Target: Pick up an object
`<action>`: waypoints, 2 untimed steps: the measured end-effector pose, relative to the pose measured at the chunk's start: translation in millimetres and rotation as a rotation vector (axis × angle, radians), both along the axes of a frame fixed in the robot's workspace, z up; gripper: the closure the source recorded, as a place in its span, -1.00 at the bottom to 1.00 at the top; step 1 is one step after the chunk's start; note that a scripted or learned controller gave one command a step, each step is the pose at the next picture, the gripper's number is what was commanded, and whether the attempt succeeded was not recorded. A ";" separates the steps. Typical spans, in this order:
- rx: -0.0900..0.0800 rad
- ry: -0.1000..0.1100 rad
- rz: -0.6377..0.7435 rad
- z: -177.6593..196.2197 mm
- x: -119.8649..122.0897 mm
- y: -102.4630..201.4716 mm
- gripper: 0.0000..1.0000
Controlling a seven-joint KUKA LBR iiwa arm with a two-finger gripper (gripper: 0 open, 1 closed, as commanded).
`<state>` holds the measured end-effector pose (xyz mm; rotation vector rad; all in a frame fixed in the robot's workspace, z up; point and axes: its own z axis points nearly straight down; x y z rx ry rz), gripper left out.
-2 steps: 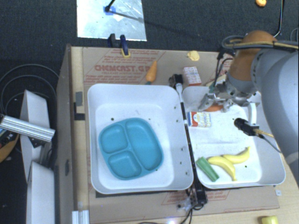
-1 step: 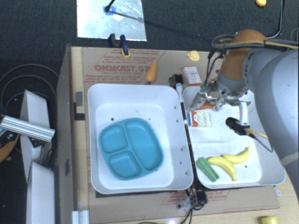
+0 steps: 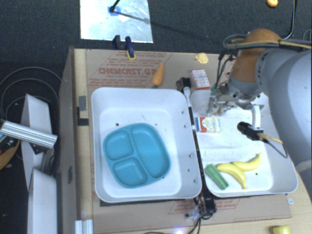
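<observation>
- Hanging low over the back of the right bin [image 3: 234,145], just behind the carton [image 3: 209,125]: gripper [image 3: 220,105], on the grey arm [image 3: 287,82] that comes in from the carton's right.
- Cannot tell whether the gripper is apart or together, since the wrist hides it; nothing seen clamped in it.
- Cannot tell either whether it touches the carton or only hovers beside it.
- Lying flat on the bin floor: small white and red carton, close against the wall [image 3: 194,140] that divides the two bins.
- Well in front of the carton, in the same bin: two yellow bananas [image 3: 231,169], with a green stick-shaped piece [image 3: 216,176] just to their left, touching or nearly so.
- Between carton and bananas: bare bin floor, nothing crowding the carton on that side.
- Left of the carton, past the dividing wall: left bin [image 3: 122,106] holding a blue divided plate [image 3: 136,154].
- Behind the carton, outside the bins on the brown board: small pale box [image 3: 200,78], orange carrot-like piece [image 3: 158,75] further left, and a yellow scrap [image 3: 202,58] further back.
</observation>
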<state>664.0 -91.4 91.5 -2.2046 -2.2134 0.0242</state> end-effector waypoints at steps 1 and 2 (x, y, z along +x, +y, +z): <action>-0.001 -0.040 0.004 165.2 -37.3 32.8 1.00; -0.001 -0.026 0.004 104.6 6.3 62.3 1.00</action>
